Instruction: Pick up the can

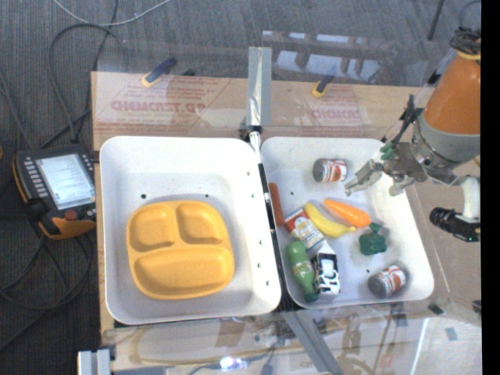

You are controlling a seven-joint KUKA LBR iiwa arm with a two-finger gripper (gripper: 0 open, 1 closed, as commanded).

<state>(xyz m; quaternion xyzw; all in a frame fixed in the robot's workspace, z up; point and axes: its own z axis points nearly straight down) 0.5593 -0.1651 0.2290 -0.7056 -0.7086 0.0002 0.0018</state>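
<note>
A wooden bench (195,108) printed with faded red lettering stands on grey carpet strewn with dark and white cables, and it carries two shallow white bins set edge to edge. The left bin (117,162) holds a yellow divided plate (181,248). The right bin (406,233) holds a clutter of things: one can (330,170) lies on its side in the far part, just left of the gripper (380,175); a second can (387,280) lies in the near right corner. Between them sit a banana (328,220), a carrot (348,212), a dark green piece (373,242), a green bottle (300,264), a black-and-white carton (327,274) and a thin red stick (275,203) along the left wall. A teach pendant (56,184) with a lit screen rests on the floor to the left. The arm's orange band (457,91) is cut off at the right edge. The gripper hovers over the far right of the right bin with its fingers spread apart and nothing between them; its far side is hard to make out against the wrist. The labels on both cans are too small to read.
</note>
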